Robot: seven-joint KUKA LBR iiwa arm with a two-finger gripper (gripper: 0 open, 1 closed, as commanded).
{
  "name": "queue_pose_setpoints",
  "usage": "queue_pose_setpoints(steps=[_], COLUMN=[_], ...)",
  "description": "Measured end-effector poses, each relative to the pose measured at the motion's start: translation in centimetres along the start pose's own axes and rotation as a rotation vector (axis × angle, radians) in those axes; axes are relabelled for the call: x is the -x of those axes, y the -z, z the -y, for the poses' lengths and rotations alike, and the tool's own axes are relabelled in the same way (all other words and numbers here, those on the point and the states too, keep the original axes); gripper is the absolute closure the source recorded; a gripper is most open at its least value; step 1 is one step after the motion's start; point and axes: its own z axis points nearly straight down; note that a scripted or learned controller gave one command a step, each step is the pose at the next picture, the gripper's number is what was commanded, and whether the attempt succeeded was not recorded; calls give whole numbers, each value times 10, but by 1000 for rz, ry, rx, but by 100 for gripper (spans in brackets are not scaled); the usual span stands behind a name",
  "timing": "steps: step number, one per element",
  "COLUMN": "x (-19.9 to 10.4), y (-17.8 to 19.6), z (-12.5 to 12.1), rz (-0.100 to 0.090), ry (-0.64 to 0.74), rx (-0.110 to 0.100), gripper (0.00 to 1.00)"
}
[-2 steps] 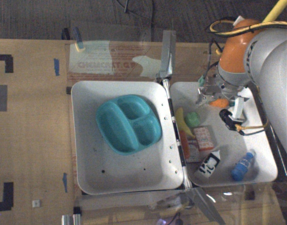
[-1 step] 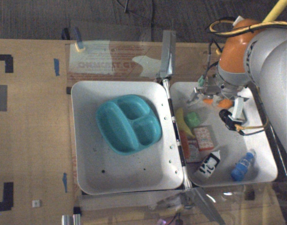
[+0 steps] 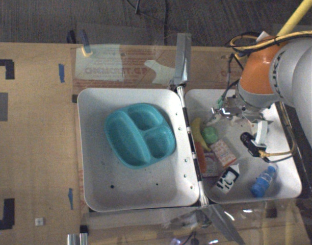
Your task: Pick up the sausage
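Grey arm with the orange band comes in from the upper right of the frame. Gripper sits over the upper middle of the right shallow white bin. Can't tell from this angle whether it's open or closed, and nothing is visibly held in it.

The long reddish-orange sausage is in the right bin, lying hard against the bin's left wall, lengthwise top to bottom in the frame. It is below and left of the gripper, apart from it.

Other items in the right bin:
- Yellow banana-shaped piece just above the sausage, along the same wall.
- Small green rounded lump beside the banana, just below the gripper.
- Flat pink-red rectangular packet just right of the sausage.
- Black-and-white box, lower middle of the bin.
- Small blue plastic bottle, lower right corner, tilted.

The left shallow white bin holds 1 teal plastic plate with 3 compartments, sitting in the upper middle of that bin. There are a few dark specks on the bin floor below it.

The 2 bins touch along a shared metal divider that runs up towards the top of the frame.
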Motion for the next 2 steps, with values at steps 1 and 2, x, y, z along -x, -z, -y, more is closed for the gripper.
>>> queue_pose_setpoints(steps=[1,2], x=[2,3], y=[12,12], z=[-2,-2], rz=[4,4], ry=[-2,-3], rx=[6,6], gripper=[100,0])
